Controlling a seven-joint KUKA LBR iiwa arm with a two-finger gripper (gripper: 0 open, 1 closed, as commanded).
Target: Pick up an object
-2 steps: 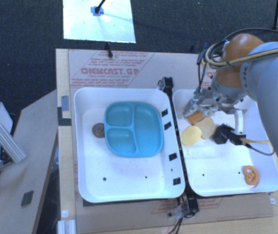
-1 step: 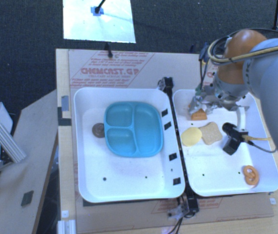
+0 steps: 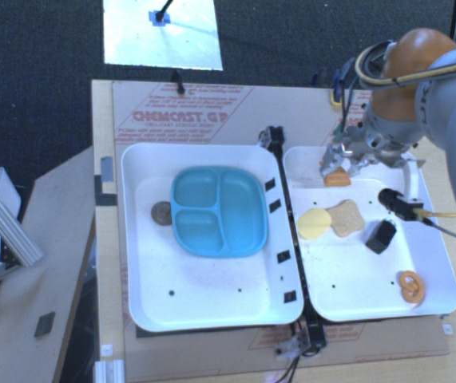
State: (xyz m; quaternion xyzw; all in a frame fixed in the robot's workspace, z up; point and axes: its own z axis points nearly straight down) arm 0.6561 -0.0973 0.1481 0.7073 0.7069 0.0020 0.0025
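grey arm reaching in from the right, orange band above wrist, gripper pointed downward

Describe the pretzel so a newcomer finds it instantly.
Look in the right white bin, the one the arm reaches over. At its near right corner lies the pretzel, well apart from the rest. It is the only twisted, looped orange-brown piece; the black block is solid.

Two white bins of smooth, faintly glossy plastic; at centre left a blue divided plate, smooth plastic. Tabletop of matt pale wood. Dark carpet, rough cloth, at upper left. Arm with glossy grey and orange shells.
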